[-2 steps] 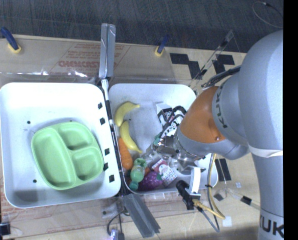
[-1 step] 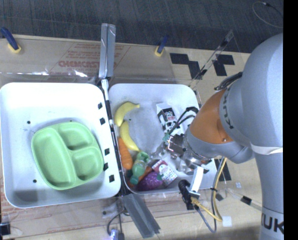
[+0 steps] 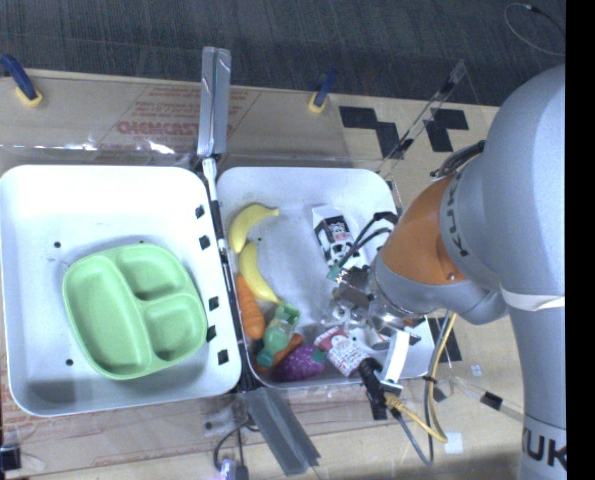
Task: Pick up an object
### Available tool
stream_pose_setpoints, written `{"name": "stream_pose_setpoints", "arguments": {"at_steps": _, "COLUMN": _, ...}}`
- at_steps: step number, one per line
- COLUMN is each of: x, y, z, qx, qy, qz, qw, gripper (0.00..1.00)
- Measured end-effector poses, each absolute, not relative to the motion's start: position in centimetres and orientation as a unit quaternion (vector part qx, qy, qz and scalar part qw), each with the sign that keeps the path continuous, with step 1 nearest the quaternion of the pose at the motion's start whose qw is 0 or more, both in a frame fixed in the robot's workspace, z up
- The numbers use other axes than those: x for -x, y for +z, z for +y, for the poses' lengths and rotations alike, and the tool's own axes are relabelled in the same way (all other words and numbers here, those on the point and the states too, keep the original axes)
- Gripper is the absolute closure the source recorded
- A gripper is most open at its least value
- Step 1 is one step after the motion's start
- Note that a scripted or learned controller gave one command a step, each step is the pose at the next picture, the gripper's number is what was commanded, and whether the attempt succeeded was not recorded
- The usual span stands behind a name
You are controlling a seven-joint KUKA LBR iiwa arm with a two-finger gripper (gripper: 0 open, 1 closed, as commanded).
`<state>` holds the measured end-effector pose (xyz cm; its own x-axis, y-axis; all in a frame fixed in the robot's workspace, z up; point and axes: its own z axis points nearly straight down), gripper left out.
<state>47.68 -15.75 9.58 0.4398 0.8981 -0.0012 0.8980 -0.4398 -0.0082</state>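
Arm leans low over the right bin, prob. to reach the toys heaped at its near edge: bananas, carrot, grapes. Claw sits just right of them (open/closed: can't tell). Green tray fills left bin.

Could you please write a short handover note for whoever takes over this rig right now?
Gripper: low in the right bin, over the clutter at its near end; nothing visibly held.
Right bin: two bananas, carrot, purple grapes, green bottle, small packets.
Left bin: green divided plate.
Done: arm is down among the objects.
Left: grasp one object and lift it.
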Motion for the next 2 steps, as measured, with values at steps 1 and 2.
{"name": "stream_pose_setpoints", "arguments": {"at_steps": 1, "x": -47.7, "y": 9.6, "z": -15.7, "qx": 0.848, "qy": 0.0028, "qz": -0.529, "qw": 0.003, "gripper": 0.00}}
{"name": "stream_pose_setpoints", "arguments": {"at_steps": 2, "x": -53.7, "y": 8.8, "z": -17.6, "qx": 0.870, "qy": 0.0025, "qz": -0.492, "qw": 0.003, "gripper": 0.00}}
